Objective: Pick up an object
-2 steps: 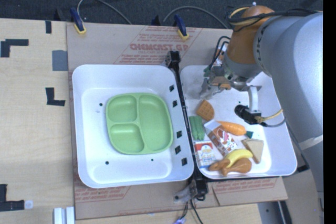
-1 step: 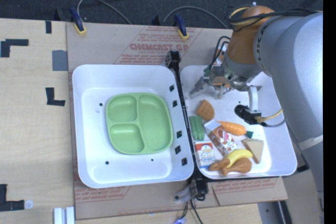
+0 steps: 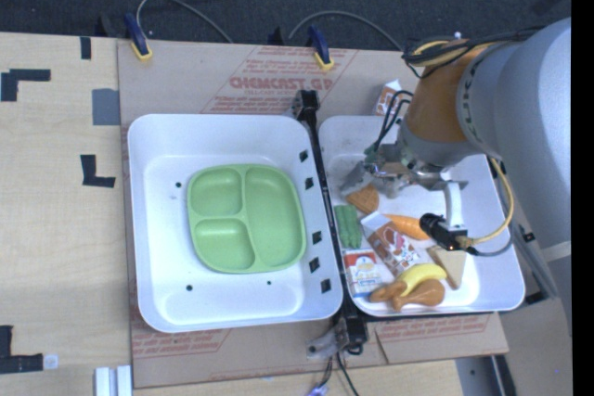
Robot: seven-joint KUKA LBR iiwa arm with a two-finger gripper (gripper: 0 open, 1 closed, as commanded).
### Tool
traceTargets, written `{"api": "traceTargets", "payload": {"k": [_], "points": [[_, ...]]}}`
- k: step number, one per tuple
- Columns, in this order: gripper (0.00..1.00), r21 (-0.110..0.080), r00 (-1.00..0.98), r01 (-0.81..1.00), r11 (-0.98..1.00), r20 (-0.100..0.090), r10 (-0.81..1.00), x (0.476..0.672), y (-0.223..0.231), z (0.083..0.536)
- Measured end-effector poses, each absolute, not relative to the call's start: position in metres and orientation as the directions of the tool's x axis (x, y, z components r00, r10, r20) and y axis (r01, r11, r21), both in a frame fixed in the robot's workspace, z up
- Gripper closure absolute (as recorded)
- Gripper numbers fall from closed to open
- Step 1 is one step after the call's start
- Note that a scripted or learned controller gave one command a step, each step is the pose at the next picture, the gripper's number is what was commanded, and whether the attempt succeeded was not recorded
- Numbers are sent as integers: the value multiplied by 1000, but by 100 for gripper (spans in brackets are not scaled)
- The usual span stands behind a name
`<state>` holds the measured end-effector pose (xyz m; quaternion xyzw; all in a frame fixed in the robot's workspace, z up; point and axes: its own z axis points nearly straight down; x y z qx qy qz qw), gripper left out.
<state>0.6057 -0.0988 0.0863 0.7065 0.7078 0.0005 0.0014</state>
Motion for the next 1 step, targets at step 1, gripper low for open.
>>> {"api": "traceTargets", "payload": {"k": [1], "points": [[100,2,-2,1000,2,-2,1000,606,-99,96]]}}
